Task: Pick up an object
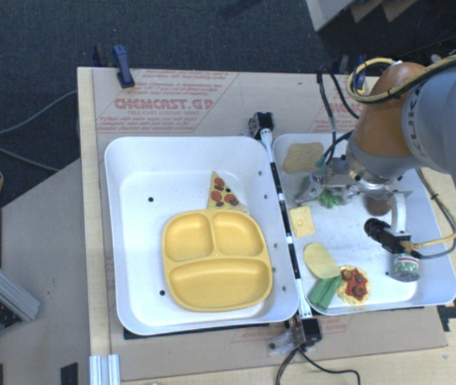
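Note:
My gripper (329,188) reaches down into the right bin (429,295), near its left wall at the back. A small green object (327,201) lies right at its tip, partly hidden by it; whether it is held I cannot tell. Close by in that bin are a tan round slice (303,157) at the back, a yellow square slice (301,221), a pale yellow oval (320,259), a green pickle-like piece (324,292) and a small round pizza (355,285).
The left bin (132,175) holds a yellow divided plate (216,261) and a pizza slice (223,192) just behind it. A brown object (378,206) sits under the wrist. A small round tin (405,269) rests near the right bin's right side.

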Available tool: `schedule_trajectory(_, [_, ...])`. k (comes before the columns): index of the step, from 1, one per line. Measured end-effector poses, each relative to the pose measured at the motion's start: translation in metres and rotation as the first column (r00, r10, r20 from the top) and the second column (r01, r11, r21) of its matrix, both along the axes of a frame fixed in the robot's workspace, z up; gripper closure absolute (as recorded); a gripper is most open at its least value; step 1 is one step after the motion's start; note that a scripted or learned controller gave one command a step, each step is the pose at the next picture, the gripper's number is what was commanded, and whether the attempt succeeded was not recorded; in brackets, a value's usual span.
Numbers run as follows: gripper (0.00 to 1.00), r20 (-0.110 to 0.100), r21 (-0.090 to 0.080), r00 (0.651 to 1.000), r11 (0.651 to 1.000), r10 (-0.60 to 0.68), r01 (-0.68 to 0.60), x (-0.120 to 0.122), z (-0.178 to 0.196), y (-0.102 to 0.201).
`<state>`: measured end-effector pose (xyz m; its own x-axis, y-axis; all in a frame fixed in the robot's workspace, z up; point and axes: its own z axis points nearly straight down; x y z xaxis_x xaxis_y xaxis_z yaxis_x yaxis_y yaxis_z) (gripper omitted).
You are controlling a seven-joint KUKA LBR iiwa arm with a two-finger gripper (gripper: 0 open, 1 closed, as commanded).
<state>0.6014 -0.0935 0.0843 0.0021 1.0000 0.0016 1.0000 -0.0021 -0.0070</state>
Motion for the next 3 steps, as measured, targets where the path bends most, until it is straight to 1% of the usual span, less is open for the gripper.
schedule_trajectory(1, [0.00, 0.012, -0.004, 1.000, 1.000, 0.003, -0.003, 0.034, 0.001, -0.021])
schedule_trajectory(2, [1.00, 0.013, -0.003, 1.000, 1.000, 0.002, -0.002, 0.034, 0.012, -0.019])
schedule_trajectory(3, [1.00, 0.016, 0.000, 1.000, 1.000, 0.009, -0.009, 0.009, 0.107, 0.047])
